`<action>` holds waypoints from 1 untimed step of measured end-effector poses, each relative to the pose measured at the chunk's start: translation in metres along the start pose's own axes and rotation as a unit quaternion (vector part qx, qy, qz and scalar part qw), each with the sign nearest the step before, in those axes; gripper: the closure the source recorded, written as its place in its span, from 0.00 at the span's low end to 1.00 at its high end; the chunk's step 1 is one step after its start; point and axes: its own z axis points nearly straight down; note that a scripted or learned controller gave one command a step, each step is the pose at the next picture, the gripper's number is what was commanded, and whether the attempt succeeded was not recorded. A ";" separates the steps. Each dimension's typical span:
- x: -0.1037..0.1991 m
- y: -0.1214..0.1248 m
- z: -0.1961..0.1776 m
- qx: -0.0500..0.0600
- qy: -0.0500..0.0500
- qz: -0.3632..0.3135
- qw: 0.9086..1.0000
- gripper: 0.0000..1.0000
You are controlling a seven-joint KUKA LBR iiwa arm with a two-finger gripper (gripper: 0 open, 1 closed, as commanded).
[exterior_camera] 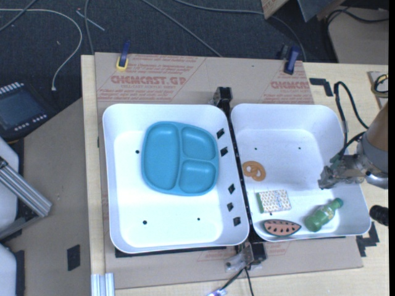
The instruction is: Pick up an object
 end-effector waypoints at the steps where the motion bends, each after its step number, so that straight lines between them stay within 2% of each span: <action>1: -0.001 -0.009 -0.055 -0.001 -0.001 0.000 1.000 1.00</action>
